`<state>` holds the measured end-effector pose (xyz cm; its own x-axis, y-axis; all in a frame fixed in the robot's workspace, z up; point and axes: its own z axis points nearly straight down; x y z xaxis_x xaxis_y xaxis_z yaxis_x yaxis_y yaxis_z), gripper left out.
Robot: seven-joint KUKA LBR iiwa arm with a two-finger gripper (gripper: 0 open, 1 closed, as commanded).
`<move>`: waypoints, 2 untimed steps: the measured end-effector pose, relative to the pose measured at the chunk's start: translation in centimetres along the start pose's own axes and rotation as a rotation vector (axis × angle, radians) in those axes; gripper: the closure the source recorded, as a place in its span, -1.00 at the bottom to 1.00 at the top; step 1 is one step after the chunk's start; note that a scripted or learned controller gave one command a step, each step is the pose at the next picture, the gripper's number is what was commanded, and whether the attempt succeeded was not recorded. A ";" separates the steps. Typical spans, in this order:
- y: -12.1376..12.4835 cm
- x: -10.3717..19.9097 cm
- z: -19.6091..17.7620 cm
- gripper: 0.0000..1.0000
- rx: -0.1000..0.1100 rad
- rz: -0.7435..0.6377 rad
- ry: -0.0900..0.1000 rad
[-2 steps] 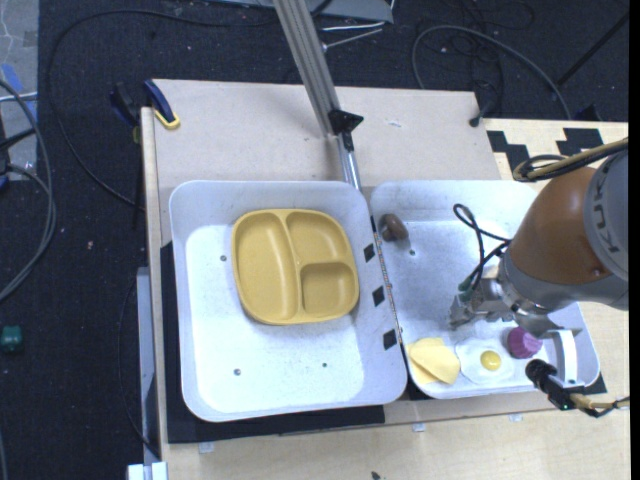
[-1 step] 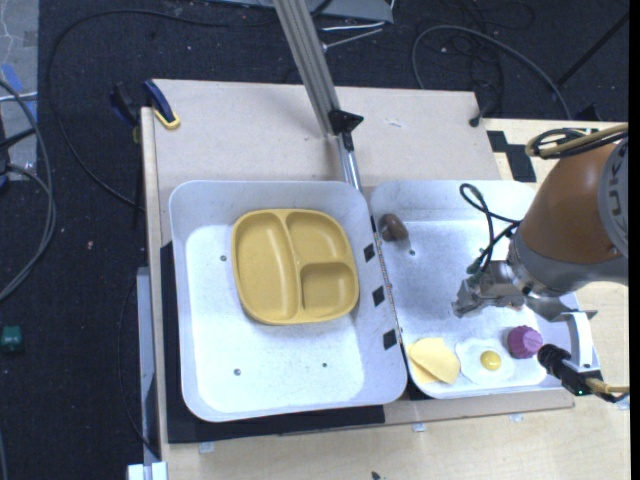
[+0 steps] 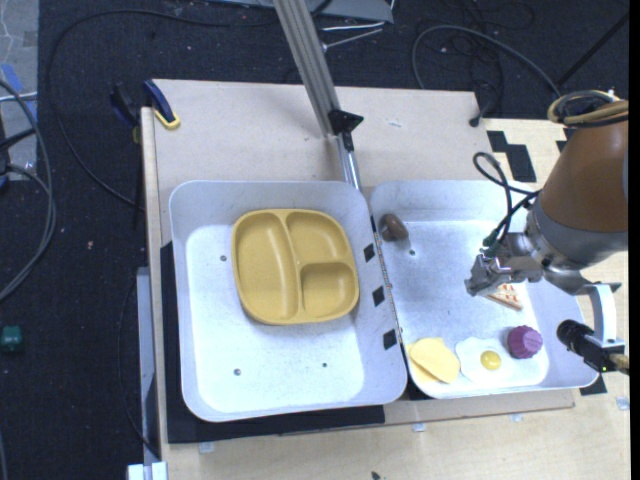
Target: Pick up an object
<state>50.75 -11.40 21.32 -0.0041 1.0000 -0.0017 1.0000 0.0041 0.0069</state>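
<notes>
A pale wooden worktop (image 3: 260,128) on a dark, cable-strewn floor carries two shallow white bins side by side: the left bin (image 3: 200,368) holds a yellow divided plate (image 3: 296,266), and the right bin (image 3: 440,218) holds a small brown object (image 3: 394,228) near its upper left corner. Along the right bin's lower edge lie a yellow slice (image 3: 433,359), a toy fried egg (image 3: 482,357) and a purple piece (image 3: 524,342). The end effector (image 3: 490,278) hangs low over the right bin, touching or just above a pizza-like wedge (image 3: 508,295); whether it is wide or narrow cannot be told.
</notes>
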 end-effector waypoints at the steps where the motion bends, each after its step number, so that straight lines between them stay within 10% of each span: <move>1: 0.1 0.0 -2.3 1.00 0.003 0.001 0.000; 2: 2.7 4.9 -3.1 1.00 0.004 -0.003 0.002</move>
<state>53.46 -6.52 24.46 -0.0076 1.0000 0.0000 1.0000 0.0076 0.0033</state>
